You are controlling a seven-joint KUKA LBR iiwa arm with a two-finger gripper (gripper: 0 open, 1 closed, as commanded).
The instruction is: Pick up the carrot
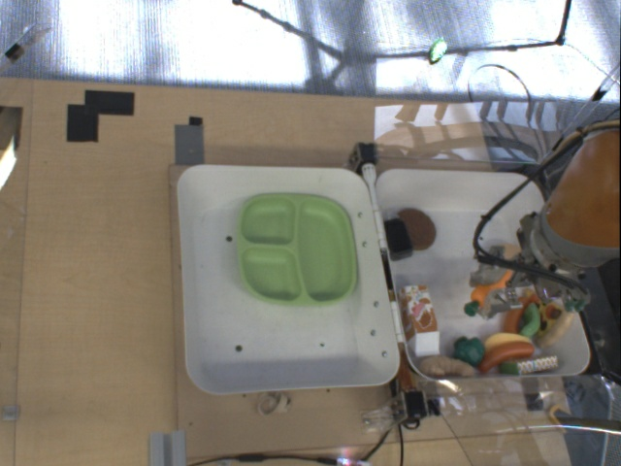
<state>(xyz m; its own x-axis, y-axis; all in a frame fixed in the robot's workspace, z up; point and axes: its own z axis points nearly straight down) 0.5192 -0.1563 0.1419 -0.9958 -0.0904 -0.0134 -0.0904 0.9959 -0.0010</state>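
The claw [505, 294] hung low over the carrot [490, 287]; whether it stood open or closed could not be told. A clean pick probably called for straddling the carrot alone, clear of the toy food [509, 343] crowded just beneath

No text, label or number can be read anywhere.

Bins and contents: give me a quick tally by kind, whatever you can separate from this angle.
White bins: 2 (left, right)
Green divided plate: 1
Brown round item: 1
Small printed carton: 1
Toy foods piled in the right bin's near corner: too tangled to count

Total counted: 5, plus the pile.
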